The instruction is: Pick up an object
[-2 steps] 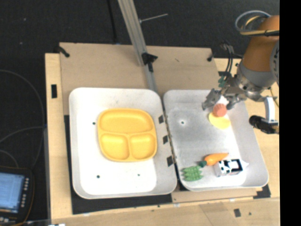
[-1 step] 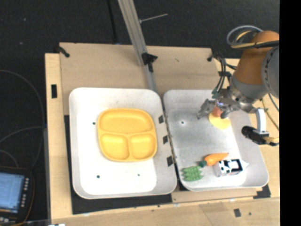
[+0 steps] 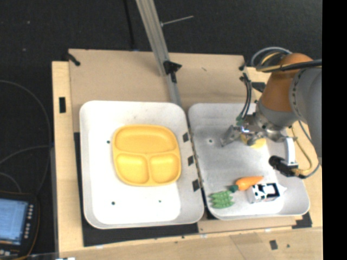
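In the right bin (image 3: 217,161) an orange carrot (image 3: 248,182) lies near the front, its green leafy end (image 3: 221,200) pointing to the front left. A small black-and-white block (image 3: 264,192) sits just right of the carrot. A yellowish object (image 3: 258,142) shows partly under the wrist at the bin's back right. My gripper (image 3: 238,133) hangs over the back of the right bin, well behind the carrot and block, its tip pointing left. Nothing is visible between its fingers.
The left bin (image 3: 97,161) holds a yellow three-compartment plate (image 3: 146,154). A slanted metal pole (image 3: 157,42) rises behind the bins. Cables loop around the arm's wrist at the right. A screen device (image 3: 16,221) lies off the bench at the lower left.
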### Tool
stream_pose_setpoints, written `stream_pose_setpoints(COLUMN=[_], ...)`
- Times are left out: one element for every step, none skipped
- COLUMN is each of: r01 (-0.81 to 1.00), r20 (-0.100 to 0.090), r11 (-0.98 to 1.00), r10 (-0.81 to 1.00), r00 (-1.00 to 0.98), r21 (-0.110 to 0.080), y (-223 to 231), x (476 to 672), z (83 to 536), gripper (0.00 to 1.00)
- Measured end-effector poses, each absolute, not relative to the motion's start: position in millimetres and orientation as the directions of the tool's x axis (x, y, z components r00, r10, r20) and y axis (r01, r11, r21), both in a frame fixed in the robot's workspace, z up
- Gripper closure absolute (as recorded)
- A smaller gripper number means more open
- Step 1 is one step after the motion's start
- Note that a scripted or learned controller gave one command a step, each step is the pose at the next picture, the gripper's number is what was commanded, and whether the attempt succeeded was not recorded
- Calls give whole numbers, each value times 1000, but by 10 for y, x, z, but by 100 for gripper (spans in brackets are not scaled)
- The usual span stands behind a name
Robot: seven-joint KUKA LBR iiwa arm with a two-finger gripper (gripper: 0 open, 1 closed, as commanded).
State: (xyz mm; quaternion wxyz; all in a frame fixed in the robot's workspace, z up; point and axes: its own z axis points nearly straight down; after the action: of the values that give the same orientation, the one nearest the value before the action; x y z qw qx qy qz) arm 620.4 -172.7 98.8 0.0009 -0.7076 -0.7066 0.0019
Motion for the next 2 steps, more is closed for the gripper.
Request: stream_pose_setpoints(r01=[1000,1000], r20=[-3,-2], r11=[-5,3], r10=[1000,1000], r00=[5,-3], r21=[4,7], y=[-1740,-1723], x=[6226,6328], z=[1145,1643], gripper=[100,100])
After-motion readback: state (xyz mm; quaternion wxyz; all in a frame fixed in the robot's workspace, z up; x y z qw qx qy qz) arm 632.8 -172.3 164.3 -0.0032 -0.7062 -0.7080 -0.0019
